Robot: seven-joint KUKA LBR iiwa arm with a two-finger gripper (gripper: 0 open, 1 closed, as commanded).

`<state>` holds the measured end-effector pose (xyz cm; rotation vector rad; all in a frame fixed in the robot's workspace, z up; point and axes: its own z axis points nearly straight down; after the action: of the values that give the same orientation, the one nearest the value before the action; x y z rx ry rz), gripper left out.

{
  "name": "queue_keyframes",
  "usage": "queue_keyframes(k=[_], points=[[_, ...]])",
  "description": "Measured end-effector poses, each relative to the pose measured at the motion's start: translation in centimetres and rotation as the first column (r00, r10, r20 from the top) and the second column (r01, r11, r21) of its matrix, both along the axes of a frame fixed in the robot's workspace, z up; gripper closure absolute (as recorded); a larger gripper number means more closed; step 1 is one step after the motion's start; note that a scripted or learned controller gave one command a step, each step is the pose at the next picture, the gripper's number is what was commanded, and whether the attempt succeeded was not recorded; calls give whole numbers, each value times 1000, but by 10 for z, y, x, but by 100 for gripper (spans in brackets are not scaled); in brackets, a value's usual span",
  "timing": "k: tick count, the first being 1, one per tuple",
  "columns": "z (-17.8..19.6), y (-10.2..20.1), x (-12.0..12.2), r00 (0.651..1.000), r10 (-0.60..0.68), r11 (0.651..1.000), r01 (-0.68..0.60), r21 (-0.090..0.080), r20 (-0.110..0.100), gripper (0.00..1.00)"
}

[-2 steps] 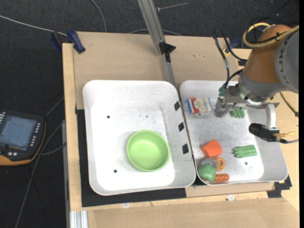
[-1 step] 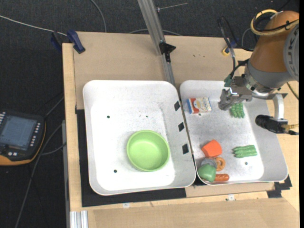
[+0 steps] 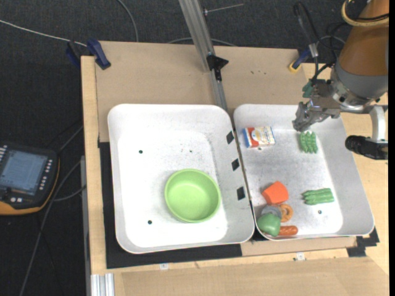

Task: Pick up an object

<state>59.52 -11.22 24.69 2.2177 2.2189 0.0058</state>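
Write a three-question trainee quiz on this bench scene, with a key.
1. True or false: the green bowl sits in the left bin.
2. Which lies nearest the gripper? A) orange block B) upper green toy C) small carton
3. Fill in: the right bin holds ___ ridged green toys, counting the lower green toy.

Key: 1 true; 2 B; 3 two.

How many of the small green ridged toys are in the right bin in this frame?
2. One green ridged toy lies near the bin's far right side, just below the tool. The other lies nearer the front right, right of the orange block. None seems hidden.
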Motion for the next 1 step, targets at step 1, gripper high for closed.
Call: queue_keyframes(k=[1], points=[[-10,55,-14,1000,4,1000,-4,2,-6,100]])
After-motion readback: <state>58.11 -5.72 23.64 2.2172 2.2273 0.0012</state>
